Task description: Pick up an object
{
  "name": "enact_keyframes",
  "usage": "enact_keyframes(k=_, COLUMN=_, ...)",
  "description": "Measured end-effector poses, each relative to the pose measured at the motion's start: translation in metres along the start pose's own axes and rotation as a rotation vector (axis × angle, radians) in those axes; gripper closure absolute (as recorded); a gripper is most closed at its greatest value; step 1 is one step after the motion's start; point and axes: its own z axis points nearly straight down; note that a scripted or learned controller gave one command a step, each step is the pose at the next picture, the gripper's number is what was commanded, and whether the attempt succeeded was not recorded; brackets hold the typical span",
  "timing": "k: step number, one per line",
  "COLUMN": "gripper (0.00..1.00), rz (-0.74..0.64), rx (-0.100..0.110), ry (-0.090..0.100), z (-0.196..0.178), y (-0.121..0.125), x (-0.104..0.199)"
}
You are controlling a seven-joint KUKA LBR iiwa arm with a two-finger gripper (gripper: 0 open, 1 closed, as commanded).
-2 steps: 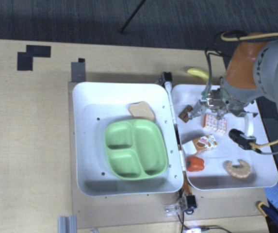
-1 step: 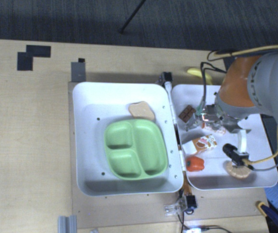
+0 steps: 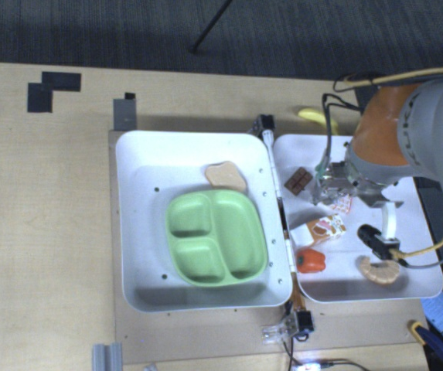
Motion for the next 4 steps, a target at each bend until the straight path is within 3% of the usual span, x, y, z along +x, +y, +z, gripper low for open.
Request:
enact_keyframes(k=1, gripper=1.0, rz=-0.003, rx=0.021, ry=0.01, z=-0.082, y=0.071, x=0.09)
enact_keyframes(k=2, gripper=1.0, rz=-0.009, rx=0.02, ry=0.008, z=-0.092, y=0.071, x=0.089)
enact_keyframes(k=3, gripper=1.0, rz=0.0, rx=0.025, ry=0.009, z=-0.109, y=0.012, x=0.072)
enact_keyframes(k=4, gripper=0.0, rz=0.0, rx=0.025, ry=0.008, z=-0.109, y=0.012, x=0.072)
